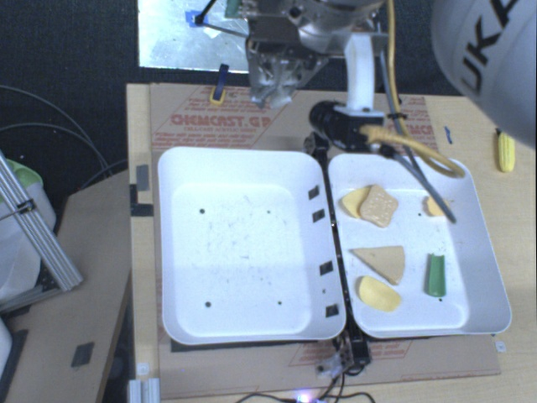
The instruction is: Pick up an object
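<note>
Right bin (482,250) has all the bits: a tan wedge (382,261), a square cracker (379,206), a green stick (435,275). They look light and stiff, so I'd pinch the wedge across its straight sides. Gripper (273,74) hangs above the bench; can't tell its jaws.

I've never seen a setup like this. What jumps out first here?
The big grey robot arm at the top, its hand hanging above the cardboard behind the bins. Next, the right white bin with small pieces: a square tan cracker, a tan wedge, a green stick.
</note>
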Robot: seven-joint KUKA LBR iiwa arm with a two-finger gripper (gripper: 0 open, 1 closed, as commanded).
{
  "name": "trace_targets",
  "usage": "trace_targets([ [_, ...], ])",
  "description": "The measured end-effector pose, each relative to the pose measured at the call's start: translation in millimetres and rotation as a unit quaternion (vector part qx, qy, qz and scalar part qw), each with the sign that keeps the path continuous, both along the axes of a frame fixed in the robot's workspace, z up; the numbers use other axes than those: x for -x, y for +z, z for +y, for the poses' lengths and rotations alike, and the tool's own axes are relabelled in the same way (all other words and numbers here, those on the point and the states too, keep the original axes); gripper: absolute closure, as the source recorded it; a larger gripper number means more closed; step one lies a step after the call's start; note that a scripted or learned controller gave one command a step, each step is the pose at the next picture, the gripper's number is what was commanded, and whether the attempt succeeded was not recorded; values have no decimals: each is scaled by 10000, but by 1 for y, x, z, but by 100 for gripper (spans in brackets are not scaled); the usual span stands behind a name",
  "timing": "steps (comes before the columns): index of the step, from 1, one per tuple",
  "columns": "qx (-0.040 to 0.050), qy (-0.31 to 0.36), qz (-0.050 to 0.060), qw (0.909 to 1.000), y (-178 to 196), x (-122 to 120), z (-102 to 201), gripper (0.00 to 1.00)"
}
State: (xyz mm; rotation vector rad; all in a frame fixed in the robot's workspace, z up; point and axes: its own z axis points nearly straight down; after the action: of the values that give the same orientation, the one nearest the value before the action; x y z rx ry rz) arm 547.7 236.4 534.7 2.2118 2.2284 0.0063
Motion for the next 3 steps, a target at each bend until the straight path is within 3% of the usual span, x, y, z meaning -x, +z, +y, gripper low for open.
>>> trace_targets([
  [1,21,-51,46,10000,-67,10,-40,100],
  [2,14,-13,47,10000,-117,63,-32,100],
  [3,4,-56,-3,10000,-104,60,-86,100],
])
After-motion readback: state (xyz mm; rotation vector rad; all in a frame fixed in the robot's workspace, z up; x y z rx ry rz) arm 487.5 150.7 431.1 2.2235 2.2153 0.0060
